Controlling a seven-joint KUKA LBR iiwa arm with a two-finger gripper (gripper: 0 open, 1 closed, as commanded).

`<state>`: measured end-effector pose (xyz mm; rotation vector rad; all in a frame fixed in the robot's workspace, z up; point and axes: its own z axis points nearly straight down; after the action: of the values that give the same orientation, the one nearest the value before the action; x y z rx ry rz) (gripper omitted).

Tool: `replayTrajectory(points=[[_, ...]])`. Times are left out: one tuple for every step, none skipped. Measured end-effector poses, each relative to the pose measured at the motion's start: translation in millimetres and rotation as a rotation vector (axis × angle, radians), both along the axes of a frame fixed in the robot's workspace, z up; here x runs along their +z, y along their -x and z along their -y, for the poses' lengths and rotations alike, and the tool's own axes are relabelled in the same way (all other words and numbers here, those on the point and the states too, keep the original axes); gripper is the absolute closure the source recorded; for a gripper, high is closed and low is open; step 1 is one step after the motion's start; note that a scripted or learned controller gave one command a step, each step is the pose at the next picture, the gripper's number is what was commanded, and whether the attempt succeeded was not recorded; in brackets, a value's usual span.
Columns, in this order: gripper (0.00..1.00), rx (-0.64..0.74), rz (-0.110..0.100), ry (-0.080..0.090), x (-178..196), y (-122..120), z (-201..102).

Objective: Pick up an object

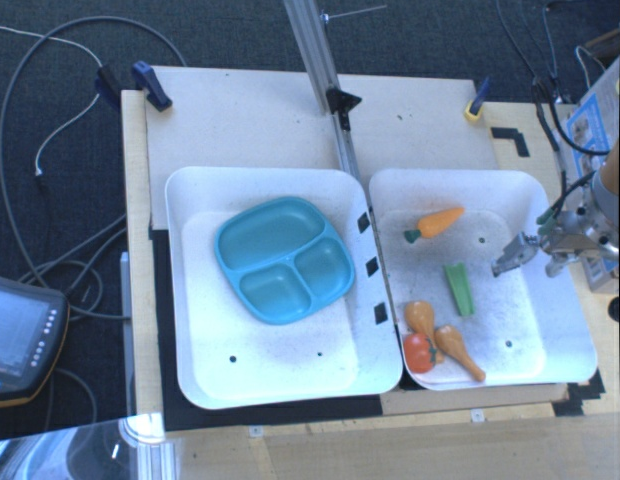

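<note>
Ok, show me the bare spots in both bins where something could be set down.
Left bin: bare floor below and left of the blue divided plate. Right bin: open between the green block and the pincer. Crowded at its lower-left corner: tomato and two toy drumsticks; carrot near the top.

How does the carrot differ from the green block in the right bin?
The carrot is orange with a green tip, tapered and rounded; the green block is plain green, flat and straight-sided. The carrot lies nearly crosswise near the bin's far side; the green block lies lengthwise, closer to the middle. The carrot looks slightly longer. Both rest loose on the floor of the right bin, apart from each other and from the end effector.
</note>
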<state>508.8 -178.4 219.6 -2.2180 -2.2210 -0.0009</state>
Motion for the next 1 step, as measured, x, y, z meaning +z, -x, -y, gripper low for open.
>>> replayTrajectory(points=[[0.0,0.0,0.0,0.0,0.0,0.0,0.1]])
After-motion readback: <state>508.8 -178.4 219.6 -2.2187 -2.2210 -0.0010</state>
